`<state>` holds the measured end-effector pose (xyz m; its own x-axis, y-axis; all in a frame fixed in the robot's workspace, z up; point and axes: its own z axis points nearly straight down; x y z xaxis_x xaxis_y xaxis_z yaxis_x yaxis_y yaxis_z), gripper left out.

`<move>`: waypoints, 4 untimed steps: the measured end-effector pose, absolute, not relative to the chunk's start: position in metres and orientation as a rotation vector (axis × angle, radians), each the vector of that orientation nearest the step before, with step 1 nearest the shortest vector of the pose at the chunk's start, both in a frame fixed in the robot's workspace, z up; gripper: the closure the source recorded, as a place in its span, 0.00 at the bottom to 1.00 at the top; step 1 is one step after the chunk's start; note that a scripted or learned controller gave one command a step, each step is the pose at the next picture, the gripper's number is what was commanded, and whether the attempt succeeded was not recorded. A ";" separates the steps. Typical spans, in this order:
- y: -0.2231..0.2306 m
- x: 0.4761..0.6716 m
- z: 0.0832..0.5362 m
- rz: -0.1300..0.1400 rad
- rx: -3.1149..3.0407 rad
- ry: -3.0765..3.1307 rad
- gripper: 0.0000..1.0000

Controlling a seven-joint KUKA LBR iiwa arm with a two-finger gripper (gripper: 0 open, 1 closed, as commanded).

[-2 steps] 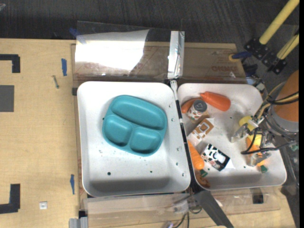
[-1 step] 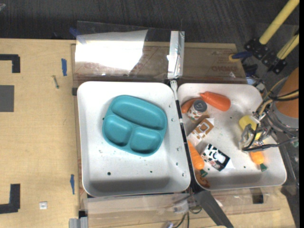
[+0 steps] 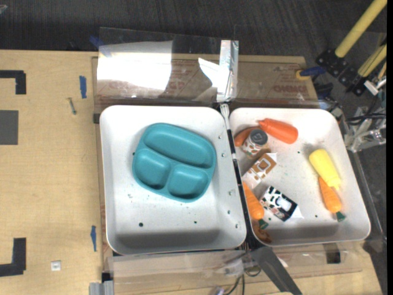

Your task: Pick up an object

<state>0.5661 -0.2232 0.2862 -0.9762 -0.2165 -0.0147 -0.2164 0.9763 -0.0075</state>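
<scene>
I saw 2 bins (image 3: pixel 116 226): teal tray (image 3: pixel 174 161) left, carrots (image 3: pixel 277 129) and corn (image 3: pixel 325 168) loose right; pincer's state I could not tell.

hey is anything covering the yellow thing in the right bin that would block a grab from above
Nothing visible lies on the yellow object. It rests uncovered in the right bin, with a small carrot touching or nearly touching its lower end, which could crowd a grab there.

lab | wood bench (image 3: pixel 43 165) w/ tape marks | 2 white bins (image 3: pixel 116 226) | cables (image 3: pixel 368 112)
</scene>
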 end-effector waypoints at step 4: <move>-0.222 0.527 0.089 -0.004 -0.536 3.085 0.00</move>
<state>0.5269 -0.2216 0.0885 -0.9413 -0.3374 -0.0098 -0.3374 0.9414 -0.0042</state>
